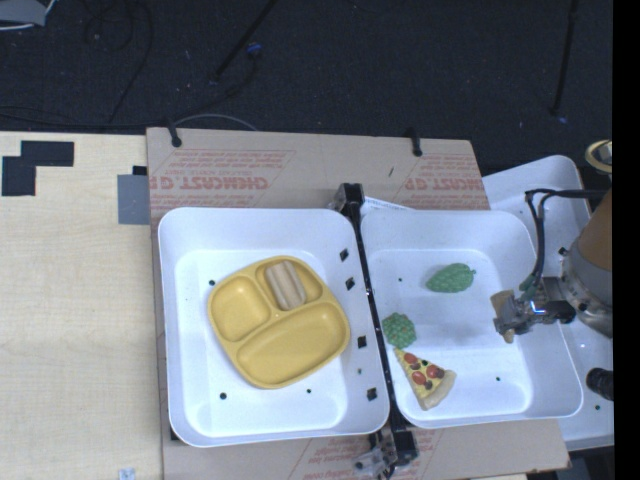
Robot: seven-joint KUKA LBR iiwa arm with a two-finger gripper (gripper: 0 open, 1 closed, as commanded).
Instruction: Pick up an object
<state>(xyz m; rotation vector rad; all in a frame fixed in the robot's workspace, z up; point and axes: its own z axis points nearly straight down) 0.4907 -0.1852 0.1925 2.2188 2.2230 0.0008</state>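
Camera view: the gripper (511, 319) is over the right bin (505, 230), right of the green leaf toy (451, 278). Finger state cannot be determined; nothing visibly held.

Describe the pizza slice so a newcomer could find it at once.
Start at the right bin, the one the arm reaches over. Go to its front left corner: the pizza slice lies there, just below the broccoli. It alone is a tan wedge with red dots; its neighbours are green.

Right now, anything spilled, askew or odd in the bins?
Nothing spilled or damaged. The yellow divided plastic plate sits rotated askew in the left white bin, tan food in one compartment. Toy foods lie loose in the right white bin.
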